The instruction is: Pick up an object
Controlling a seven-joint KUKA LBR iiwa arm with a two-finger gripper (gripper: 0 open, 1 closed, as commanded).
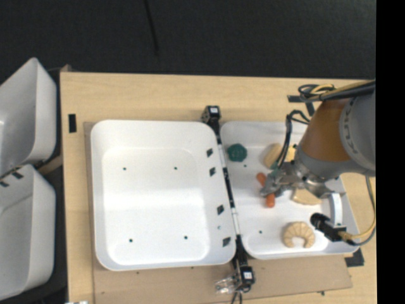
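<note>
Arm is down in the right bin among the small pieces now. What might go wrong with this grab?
1. The gripper sits right at the small orange-red pieces; they look tiny, so the grasp may slip or push them aside.
2. The pale yellow piece and the tan flat piece lie close under the wrist and may get nudged.
3. The beige croissant-shaped toy lies close by the arm's black cable fitting.
</note>
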